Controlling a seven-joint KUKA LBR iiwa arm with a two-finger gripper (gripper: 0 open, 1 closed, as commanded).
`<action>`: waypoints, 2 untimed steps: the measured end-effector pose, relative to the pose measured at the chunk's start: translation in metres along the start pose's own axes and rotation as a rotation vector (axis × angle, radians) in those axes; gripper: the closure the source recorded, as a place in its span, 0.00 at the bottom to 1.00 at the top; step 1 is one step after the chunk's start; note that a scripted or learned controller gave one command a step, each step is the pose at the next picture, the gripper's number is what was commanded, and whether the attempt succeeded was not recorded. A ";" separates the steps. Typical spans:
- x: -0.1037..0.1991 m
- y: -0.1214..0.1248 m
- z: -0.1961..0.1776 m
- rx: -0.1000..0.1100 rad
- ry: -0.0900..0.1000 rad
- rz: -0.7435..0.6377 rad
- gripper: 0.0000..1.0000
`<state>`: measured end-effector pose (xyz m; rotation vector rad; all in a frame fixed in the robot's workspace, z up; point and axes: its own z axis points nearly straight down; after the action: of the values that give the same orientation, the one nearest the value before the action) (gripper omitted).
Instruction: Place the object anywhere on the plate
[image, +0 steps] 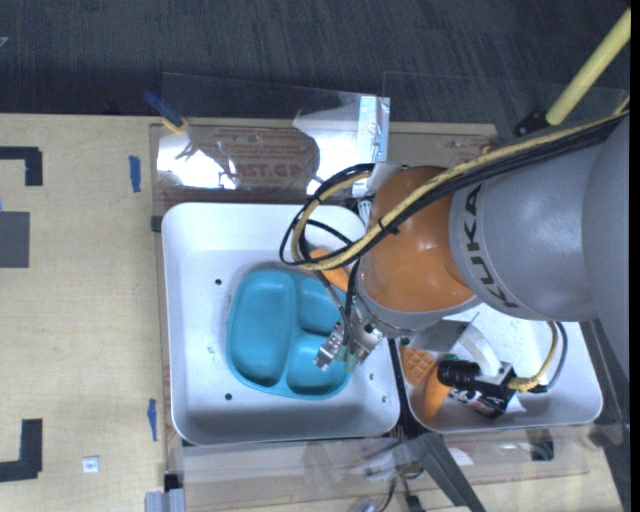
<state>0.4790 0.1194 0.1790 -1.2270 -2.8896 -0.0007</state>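
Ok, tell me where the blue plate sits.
In the camera view, the blue plate lies in the left white bin, right of centre, with the end effector over its right edge.

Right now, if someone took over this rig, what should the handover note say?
End effector: low over the right edge of the blue plate in the left bin; I cannot tell whether it is open or carrying anything.
Things: the plate has three compartments, with nothing visible lying in them. An orange object sits in the right bin, partly hidden by the arm.
Done: no placement visible.
Left: confirm a grasp, then place the object on the plate.
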 end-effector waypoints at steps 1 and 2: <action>-0.041 -0.038 -0.006 0.000 -0.002 -0.198 1.00; -0.137 -0.131 -0.006 0.000 -0.007 -0.207 1.00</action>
<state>0.4799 -0.0697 0.1847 -0.9245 -3.0067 0.0023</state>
